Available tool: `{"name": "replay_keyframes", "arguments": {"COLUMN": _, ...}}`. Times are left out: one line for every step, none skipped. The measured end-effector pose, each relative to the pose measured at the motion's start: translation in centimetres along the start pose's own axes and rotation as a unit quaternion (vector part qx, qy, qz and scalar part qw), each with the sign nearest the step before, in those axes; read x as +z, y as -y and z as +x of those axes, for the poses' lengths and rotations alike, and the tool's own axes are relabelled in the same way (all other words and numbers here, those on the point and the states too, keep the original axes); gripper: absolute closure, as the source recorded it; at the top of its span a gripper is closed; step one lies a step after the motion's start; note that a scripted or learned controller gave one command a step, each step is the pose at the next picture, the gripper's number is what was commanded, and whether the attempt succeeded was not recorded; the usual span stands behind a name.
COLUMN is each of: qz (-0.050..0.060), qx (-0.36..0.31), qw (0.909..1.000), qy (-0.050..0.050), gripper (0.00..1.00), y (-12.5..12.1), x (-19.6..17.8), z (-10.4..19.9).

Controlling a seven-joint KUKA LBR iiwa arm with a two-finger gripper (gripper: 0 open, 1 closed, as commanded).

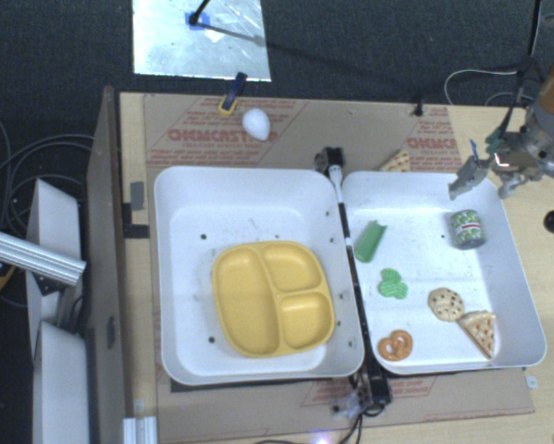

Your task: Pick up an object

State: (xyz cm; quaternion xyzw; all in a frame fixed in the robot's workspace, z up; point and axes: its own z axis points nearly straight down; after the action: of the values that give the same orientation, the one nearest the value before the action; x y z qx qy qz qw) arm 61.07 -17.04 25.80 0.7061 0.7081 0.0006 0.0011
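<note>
Hovering at the far right corner of the right bin [526, 340], the gripper [487, 179] has its two fingers spread apart with nothing between them, so the task looks to be at the approach stage, with no object picked yet. Just below and slightly inward of the fingertips stands a small can [467, 228] with a green and white label, the nearest candidate; my judgement is that the next move calls for lowering the open fingers over it and centring them before closing, since a round can may roll or slip sideways. Further from the gripper, toward the near edge of the bin, lie a cookie [445, 302], a pizza slice [479, 330] and a pretzel [396, 345]; toward the divider lie a green stick-shaped piece [369, 240] and a green leafy piece [393, 285]. Well away in the left bin [179, 248] sits a yellow divided tray [272, 296]. The arm is cut off by the frame's right edge, the gripper's height above the bin floor is hard to judge from this slant, and the can's label is too blurred to read.
</note>
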Motion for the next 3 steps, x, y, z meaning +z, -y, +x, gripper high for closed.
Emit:
{"name": "replay_keyframes", "arguments": {"qz": 0.002, "qx": 0.002, "qw": 1.0, "qy": 0.0, "gripper": 0.0, "y": 0.1, "x": 5.0, "z": -2.8}}
{"name": "replay_keyframes", "arguments": {"qz": 0.003, "qx": -0.001, "qw": 1.0, "qy": 0.0, "gripper": 0.0, "y": -2.4, "x": 12.6, "z": -3.2}}
{"name": "replay_keyframes", "arguments": {"qz": 0.002, "qx": -0.001, "qw": 1.0, "qy": -0.002, "gripper": 0.0, "y": -5.9, "x": 17.4, "z": -3.4}}
